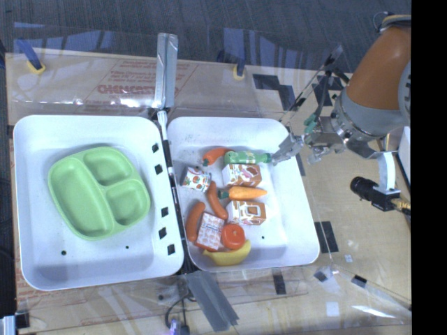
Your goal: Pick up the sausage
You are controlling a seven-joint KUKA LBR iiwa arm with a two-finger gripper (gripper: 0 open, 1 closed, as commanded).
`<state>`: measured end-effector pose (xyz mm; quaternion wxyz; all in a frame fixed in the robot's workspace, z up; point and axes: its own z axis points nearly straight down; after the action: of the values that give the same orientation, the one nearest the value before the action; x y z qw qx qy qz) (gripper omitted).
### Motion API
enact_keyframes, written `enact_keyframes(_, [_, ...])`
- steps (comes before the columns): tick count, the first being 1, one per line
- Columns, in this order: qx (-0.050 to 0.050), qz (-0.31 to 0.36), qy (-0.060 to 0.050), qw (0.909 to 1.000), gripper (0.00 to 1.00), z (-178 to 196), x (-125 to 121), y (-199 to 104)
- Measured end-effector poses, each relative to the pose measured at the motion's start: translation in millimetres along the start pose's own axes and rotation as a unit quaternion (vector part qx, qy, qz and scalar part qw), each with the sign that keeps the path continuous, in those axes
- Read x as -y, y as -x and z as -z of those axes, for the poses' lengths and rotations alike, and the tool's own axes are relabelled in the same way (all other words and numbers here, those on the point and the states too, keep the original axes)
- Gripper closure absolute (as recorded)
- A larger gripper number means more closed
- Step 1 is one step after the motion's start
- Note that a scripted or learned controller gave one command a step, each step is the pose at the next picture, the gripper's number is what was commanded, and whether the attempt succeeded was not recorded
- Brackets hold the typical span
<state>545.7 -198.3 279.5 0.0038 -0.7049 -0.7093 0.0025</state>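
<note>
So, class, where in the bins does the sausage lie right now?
The sausage lies in the right bin, near its left wall, beside a small carton and above the banana.

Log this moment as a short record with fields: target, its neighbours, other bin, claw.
target: sausage, lying in the right bin, near its left wall
neighbours: small packet touching it, tomato, banana, carrot
other bin: left bin holds a green divided plate
claw: claw at the right bin's upper right edge, apart from the sausage, nothing seen held
</note>
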Motion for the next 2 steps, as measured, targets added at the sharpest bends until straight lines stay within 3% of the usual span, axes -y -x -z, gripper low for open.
enact_keyframes(1, [0.001, 0.061, 0.001, 0.9981, 0.00, -149, -40, -49])
enact_keyframes(2, [0.014, -0.103, 0.025, 0.9942, 0.00, -167, -53, -80])
